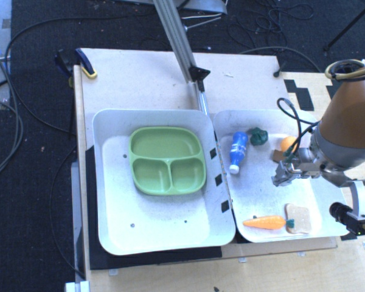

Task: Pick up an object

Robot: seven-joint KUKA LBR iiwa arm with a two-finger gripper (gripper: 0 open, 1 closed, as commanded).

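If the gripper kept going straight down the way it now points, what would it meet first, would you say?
Most likely the bare floor of the right bin: the gripper hangs over an open patch between the blue bottle and the carrot. Its height is hard to judge.

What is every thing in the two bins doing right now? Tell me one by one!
Green tray: lying flat in the left bin, nothing in it.
Blue bottle: on its side in the right bin.
Carrot: lying flat by the near rim.
Bread slice: lying beside the carrot.
Green toy: sitting near the bottle.
Gripper: low over the right bin.
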